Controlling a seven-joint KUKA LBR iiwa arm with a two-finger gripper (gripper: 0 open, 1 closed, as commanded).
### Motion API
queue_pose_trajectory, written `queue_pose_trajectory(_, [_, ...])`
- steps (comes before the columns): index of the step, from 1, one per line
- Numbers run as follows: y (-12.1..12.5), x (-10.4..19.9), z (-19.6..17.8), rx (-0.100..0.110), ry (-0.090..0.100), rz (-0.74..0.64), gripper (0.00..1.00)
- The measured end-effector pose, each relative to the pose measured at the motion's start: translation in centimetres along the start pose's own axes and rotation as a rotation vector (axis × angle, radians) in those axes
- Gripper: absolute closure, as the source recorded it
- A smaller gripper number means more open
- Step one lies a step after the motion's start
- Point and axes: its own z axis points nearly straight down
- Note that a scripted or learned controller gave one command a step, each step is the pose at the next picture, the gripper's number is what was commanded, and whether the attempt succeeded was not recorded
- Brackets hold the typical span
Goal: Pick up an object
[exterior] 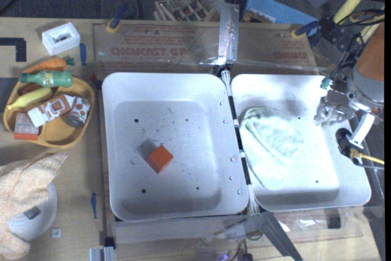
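The orange block (160, 158) lies in the left bin (122, 101), toward its near side, with bare floor all round it. Right of the block, the right bin (317, 183) holds a crumpled white cloth (273, 139). Farther right, the gripper (333, 112) hangs over that bin's right rim; its grip cannot be told

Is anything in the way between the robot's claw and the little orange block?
Yes. The gripper hangs over the right bin's far right side, while the orange block sits in the left bin. A crumpled white cloth and the bins' raised middle rims lie between them.
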Motion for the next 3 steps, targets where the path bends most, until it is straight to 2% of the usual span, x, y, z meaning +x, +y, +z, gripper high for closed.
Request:
queue_pose_trajectory(1, [0.0, 0.0, 0.0, 0.0, 0.0, 0.0, 0.0])
queue_pose_trajectory(2, [6.1, 6.3, 1.8, -0.004, -0.002, -0.176, 0.0])
queue_pose_trajectory(3, [5.0, 0.6, -1.9, -0.003, -0.002, -0.193, 0.0])
